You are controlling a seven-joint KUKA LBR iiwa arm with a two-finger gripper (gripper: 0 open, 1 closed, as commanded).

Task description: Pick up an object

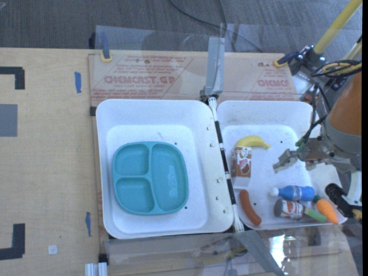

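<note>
- My gripper point(286, 161) open, holding nothing, over right bin point(287, 115).
- Left bin point(149, 109): teal tray point(150, 177).
- Bench point(40, 154) tan wood; grey floor point(115, 4) beyond.

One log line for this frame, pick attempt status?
phase: approach | gripper: open, over right bin, holding nothing | nearest: blue bottle, banana | left bin: teal tray

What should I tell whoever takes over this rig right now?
Gripper: open, holding nothing, above the right bin, right of the carton.
Right bin holds a banana, carton, sausage, blue bottle, can and carrot.
Left bin holds a teal divided plate.
Done: nothing picked.
Left: grasp one object and lift.
</note>
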